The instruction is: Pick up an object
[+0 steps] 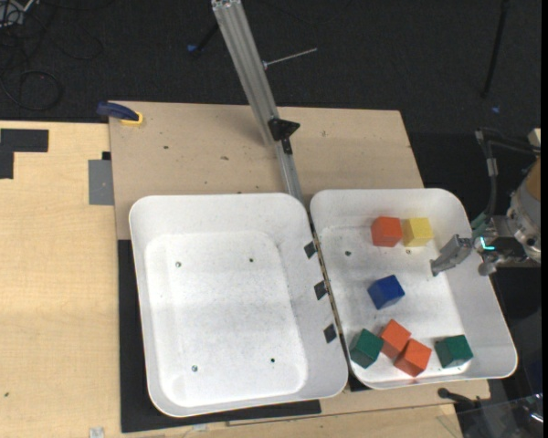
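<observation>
Inside the right bin, 7 small blocks lie scattered on the white floor. Near the far wall an orange block and a yellow block sit side by side, touching or nearly so. Around the middle of the bin, a blue block rests alone, apart from the rest. Toward the near edge, a dark green block sits against a second orange block, which in turn touches a third orange block; these 3 form a tight cluster. Just to their right, slightly apart, lies another green block close to the bin's near right corner.

At the bin's right rim the gripper reaches in over the wall, with a grey finger angled down toward the bin floor to the right of the blue block and below the yellow one. No block lies between its fingers; how far they are spread cannot be told from this angle. A small teal light shows on the wrist behind it.

Beside it on the left, the left bin has its inner wall close against the right bin, with 3 small black clips along the seam. Both bins stand on a wooden bench, and a slanted aluminium bar rises from the bench behind them.
</observation>
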Robot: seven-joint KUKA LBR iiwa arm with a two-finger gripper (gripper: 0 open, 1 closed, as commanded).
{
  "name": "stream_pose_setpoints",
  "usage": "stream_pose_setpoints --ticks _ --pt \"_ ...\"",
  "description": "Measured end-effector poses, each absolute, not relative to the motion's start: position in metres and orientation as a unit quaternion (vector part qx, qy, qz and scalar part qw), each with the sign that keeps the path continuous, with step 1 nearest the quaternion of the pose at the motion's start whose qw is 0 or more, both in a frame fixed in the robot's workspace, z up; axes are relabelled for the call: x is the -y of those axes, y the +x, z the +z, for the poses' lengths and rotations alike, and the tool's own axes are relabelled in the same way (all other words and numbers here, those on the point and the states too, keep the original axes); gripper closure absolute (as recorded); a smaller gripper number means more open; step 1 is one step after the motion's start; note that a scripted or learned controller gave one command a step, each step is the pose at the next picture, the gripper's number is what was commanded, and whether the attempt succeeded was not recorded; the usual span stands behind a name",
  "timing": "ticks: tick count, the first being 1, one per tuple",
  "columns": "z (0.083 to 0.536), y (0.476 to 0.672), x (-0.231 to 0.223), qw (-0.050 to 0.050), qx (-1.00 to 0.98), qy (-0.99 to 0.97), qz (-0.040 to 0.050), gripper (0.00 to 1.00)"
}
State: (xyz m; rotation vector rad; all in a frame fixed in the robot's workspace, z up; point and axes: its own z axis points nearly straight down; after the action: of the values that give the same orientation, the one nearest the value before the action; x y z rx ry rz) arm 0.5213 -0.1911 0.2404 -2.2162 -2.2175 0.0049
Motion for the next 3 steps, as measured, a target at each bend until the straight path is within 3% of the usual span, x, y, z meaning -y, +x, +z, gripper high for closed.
stream_pose_setpoints --ticks 1,3 --pt "0.242 0.522 0.192 0.001 0.707 -0.708 0.0005 0.0" --pt "0.148 0.518 0.181 0.004 0.706 -0.709 0.0018 0.0"
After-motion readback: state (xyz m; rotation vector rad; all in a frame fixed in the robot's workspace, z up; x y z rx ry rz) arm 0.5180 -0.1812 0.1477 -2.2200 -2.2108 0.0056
